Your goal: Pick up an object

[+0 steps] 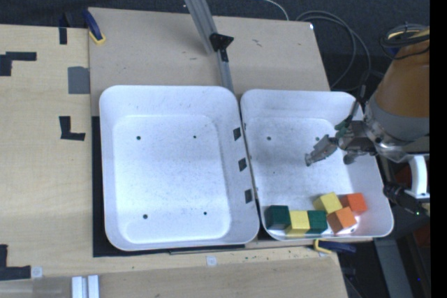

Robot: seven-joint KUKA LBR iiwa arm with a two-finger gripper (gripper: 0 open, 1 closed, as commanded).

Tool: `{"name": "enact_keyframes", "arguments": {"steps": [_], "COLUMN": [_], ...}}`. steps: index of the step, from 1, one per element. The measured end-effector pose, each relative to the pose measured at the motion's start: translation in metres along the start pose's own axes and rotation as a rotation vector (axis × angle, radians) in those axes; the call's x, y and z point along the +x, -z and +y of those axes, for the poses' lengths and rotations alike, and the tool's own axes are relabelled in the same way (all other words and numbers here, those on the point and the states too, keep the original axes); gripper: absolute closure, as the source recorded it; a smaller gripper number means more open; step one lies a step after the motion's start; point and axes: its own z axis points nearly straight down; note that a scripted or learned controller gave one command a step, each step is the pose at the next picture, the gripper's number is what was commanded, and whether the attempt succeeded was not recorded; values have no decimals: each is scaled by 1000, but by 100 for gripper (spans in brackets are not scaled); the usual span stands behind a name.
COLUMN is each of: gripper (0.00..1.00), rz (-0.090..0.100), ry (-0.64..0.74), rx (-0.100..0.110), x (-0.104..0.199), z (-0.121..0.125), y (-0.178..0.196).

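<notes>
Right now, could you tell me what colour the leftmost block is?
Dark green block, clearest in the camera view.

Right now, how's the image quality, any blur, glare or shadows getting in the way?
Camera view: lighting is even and soft, with no harsh glare on the white bins; faint shadows lie under the gripper and beside the blocks. The whole frame is slightly soft and grainy, so the gripper's fingertips blur together, and the blocks' edges look fuzzy.

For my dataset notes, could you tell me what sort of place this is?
Probably a robotics lab's bin-picking bench: two white bins, coloured blocks heaped in the right bin's near corner, and an arm's end effector above them.
</notes>
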Motion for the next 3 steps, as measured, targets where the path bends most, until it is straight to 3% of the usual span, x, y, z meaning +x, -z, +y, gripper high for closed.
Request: {"name": "enact_keyframes", "arguments": {"steps": [1, 2, 3], "gripper": [0, 0, 0], "rz": [-3, 1, -2], "ry": [6, 2, 7], "rx": [-7, -1, -16], "x": [-22, -12, 0], "z": [71, -16, -9], "y": [-68, -139, -59]}}
